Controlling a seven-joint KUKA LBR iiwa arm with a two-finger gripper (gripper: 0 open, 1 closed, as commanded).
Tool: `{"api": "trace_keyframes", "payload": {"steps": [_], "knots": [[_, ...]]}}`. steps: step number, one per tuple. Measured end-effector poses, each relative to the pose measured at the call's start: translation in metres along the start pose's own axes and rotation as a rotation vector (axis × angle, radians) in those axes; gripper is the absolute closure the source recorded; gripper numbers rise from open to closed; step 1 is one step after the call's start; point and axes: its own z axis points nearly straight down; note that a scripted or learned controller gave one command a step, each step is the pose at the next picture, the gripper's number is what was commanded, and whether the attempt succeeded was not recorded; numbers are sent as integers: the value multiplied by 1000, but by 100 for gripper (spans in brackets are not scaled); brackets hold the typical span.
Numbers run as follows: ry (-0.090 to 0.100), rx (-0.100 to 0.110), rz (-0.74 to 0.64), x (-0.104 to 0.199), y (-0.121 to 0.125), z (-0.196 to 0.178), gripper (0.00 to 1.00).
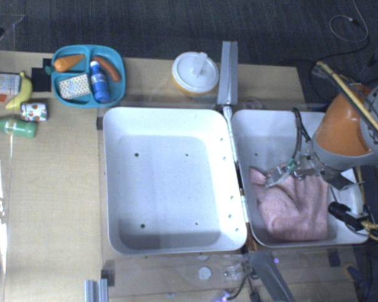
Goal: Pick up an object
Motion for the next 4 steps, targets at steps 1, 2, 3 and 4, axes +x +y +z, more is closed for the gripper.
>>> {"api": "trace_keyframes", "payload": {"steps": [1,2,3,4], "knots": [[-2,-7,-2,0,3,-12,100],[-2,1,117,5,35,-1,100],[-2,2,118,5,34,1,0],[-2,-4,114,6,37,-11,100]]}}
